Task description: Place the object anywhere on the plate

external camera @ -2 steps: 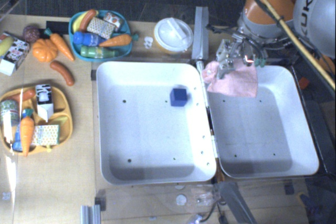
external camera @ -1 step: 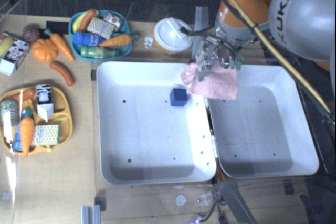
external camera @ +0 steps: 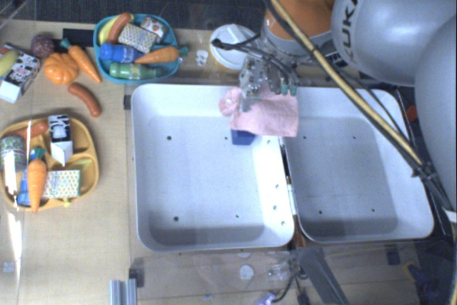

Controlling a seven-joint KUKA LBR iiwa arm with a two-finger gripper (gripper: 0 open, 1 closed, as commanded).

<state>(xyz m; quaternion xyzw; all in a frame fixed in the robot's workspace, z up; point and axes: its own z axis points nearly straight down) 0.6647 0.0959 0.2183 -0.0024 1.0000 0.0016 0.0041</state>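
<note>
While the grey arm with its rounded orange band reaches in from the right, its jaws hang over the upper edge between the two bins, and a soft pink cloth droops from them. The top of the cloth seems to be pinched between the thin metal fingers, so the jaws look closed on it, though the fingertips themselves are partly hidden by the folds. The cloth is wrinkled and limp, and its lower edge lies over a small blue block that rests on the floor of the left bin, close to its right wall. Both the left bin and the right bin are shallow, smooth white trays with rounded corners. A round white plate stands on the wooden table just behind the left bin, touching nothing I can see. Further left there is a blue bowl full of plastic toy food, a yellow tray with more such pieces, and a loose orange pumpkin.
</note>
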